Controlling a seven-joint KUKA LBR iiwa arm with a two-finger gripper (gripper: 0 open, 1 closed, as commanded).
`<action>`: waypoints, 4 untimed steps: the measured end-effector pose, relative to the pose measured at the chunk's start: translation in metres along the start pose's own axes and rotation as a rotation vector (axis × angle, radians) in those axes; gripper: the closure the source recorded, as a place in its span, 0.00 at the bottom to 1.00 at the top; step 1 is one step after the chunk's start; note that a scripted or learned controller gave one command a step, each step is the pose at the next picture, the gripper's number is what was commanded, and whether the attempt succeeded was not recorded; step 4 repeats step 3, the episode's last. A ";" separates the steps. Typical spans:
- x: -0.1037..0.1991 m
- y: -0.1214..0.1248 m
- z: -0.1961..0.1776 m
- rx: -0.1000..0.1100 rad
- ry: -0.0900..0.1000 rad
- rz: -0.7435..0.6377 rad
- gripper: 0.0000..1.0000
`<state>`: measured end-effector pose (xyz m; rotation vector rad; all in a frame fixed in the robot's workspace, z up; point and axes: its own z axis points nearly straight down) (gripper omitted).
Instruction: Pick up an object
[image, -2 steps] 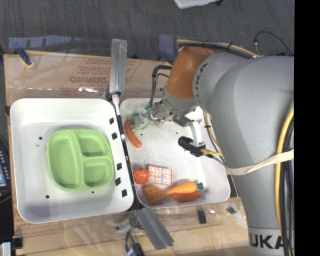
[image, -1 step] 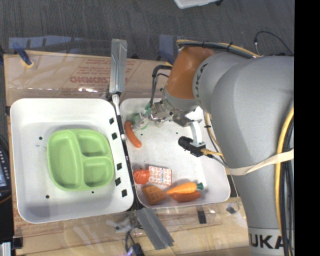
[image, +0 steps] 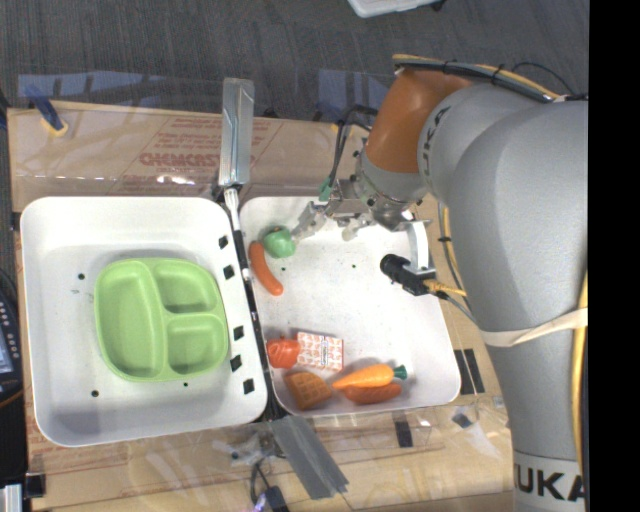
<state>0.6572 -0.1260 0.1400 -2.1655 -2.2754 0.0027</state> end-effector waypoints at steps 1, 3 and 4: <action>0.034 0.001 0.048 0.002 0.001 0.032 0.00; 0.054 -0.034 -0.054 -0.001 0.002 -0.027 1.00; 0.054 -0.034 -0.054 -0.001 0.002 -0.027 1.00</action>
